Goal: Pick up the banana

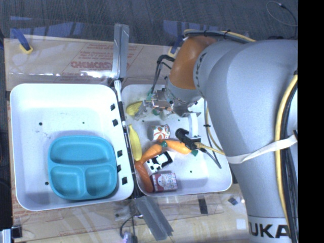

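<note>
1. Reaching in from the right, the grey arm (243,100) holds its pincer (161,104) low over the far part of the right bin (217,184); whether its fingers are apart or together I cannot tell, since the wrist hides them.
2. A banana (134,142) lies lengthwise along the left wall of that bin, just beside the divider, with one end pointing toward a small yellow piece (133,108) near the pincer. That piece may be a second banana or part of one; it is too small to tell.
3. Clutter sits close by: an orange carrot (174,147), a red-and-white can (161,132), and a dark red packet (164,181) near the bin's front edge.
4. To grasp well, I would judge the pincer should turn so its fingers straddle the banana across its narrow width, then descend at its middle.
5. Main risk: the bin wall leaves little room for the finger on that side.
6. Over in the left bin (30,100) rests a blue tray (81,167), well apart.
</note>
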`<state>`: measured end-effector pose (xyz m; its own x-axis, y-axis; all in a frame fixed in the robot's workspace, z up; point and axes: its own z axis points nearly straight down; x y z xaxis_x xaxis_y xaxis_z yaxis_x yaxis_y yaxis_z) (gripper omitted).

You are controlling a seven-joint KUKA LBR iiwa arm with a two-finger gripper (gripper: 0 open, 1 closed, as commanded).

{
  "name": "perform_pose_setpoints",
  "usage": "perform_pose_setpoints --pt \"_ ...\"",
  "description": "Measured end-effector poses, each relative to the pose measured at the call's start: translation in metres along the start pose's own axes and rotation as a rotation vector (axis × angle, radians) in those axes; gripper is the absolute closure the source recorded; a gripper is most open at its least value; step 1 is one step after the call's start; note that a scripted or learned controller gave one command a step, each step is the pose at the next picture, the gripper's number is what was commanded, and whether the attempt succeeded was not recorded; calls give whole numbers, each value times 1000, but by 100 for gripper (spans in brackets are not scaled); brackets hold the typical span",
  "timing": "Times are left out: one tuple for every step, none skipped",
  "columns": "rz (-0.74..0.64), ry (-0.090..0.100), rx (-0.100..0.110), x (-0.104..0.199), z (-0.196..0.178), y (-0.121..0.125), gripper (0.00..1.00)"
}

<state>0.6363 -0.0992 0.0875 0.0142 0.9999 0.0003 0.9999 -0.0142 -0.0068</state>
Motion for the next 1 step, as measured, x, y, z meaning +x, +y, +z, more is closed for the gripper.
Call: perform_pose_setpoints --pt "-8 11 12 -48 -17 19 0"
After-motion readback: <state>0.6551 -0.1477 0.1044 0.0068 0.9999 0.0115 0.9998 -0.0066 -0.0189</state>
